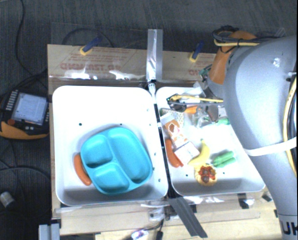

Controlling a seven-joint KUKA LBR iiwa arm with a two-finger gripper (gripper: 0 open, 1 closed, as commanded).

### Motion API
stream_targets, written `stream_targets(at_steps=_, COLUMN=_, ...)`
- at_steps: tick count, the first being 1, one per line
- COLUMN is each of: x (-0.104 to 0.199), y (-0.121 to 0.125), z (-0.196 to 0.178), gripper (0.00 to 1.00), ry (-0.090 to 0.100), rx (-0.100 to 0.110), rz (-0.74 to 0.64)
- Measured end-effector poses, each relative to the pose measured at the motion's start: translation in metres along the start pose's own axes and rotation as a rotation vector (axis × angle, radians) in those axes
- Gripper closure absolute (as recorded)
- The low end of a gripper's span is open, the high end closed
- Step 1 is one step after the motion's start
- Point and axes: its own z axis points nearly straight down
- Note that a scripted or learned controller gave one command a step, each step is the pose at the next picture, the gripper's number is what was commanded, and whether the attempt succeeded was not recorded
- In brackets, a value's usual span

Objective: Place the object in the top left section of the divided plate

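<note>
**Blue plate sat in the left bin while the arm hung over the right**

In the left bin (64, 134) a blue divided plate (116, 159) lay toward the near edge, tilted, its three sections bare. An orange sausage-shaped toy (81, 169) lay against the plate's left rim.

In the right bin (249, 181) another orange sausage toy (172, 154) lay along the left wall, beside a small carton (180, 139). A banana (203, 156), a green piece (222, 158) and a red and yellow item (206, 174) sat nearer the near edge.

The grey arm (261, 94) covered the bin's right side. Its hand (204, 109) hung over the far part of the right bin among clutter; how far it was open, or whether it held anything, could not be told.
</note>
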Motion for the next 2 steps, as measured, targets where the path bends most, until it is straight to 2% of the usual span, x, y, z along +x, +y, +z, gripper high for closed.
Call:
stream_targets(at_steps=1, x=0.025, y=0.014, z=0.013, gripper=1.00, ry=0.020, rx=-0.001, rz=0.016)
stream_targets(at_steps=2, x=0.024, y=-0.002, z=0.013, gripper=1.00, ry=0.025, rx=-0.006, rz=0.018)
